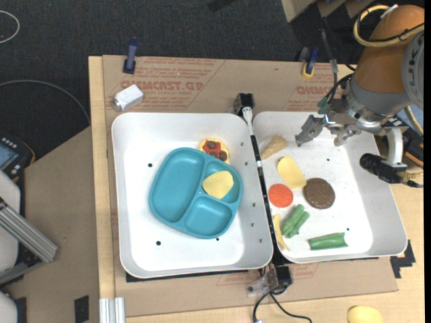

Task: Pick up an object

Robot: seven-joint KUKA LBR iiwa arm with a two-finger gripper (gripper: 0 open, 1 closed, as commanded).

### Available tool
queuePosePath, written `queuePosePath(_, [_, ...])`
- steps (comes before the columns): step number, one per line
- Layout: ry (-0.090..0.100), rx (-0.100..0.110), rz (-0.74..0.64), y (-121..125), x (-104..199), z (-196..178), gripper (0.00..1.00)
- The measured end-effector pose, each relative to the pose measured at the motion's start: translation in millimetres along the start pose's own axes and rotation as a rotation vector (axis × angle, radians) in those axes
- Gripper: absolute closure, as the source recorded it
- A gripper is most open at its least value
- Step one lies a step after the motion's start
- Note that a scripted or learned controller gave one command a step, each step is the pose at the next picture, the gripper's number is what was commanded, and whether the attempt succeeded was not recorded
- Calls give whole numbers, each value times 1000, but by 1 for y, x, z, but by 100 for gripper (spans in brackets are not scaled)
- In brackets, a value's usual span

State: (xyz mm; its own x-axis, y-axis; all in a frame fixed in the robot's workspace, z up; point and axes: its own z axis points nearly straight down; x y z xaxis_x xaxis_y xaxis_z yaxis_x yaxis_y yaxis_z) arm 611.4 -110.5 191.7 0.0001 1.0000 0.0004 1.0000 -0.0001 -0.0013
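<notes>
The arm comes in from three o'clock, its orange band high at about one o'clock, and the claw (328, 130) hangs over the far part of the right bin (377, 214). Its two fingers are spread apart, one grey tip pointing toward nine o'clock and the other toward five o'clock, with nothing between them.

The right bin holds the loose things. A pale tan wedge (273, 147) lies at the bin's eleven o'clock corner, near the divider between the bins. Just toward five o'clock from it sits a yellow oval piece (291, 171). An orange-red disc (281, 195) lies at six o'clock from the yellow piece, and a brown round patty (318, 194) rests just beside the disc at its three o'clock. A green leafy piece (294, 221) lies below the disc, with a thin yellow strip (277, 231) at its nine o'clock side. A green bean-like stick (328, 241) lies near the bin's six o'clock edge.

The left bin (135, 180) carries a blue divided tray (176, 192), tilted diagonally, with a yellow piece (218, 184) in its three o'clock compartment. A small red and dark item (214, 148) sits at the tray's one o'clock, outside it.

A white clip (128, 97) lies on the bench (202, 79) at eleven o'clock.
</notes>
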Motion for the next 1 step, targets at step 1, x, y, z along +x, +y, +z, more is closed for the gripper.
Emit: queuePosePath(1, [0,-3,-1,1,0,-11,100])
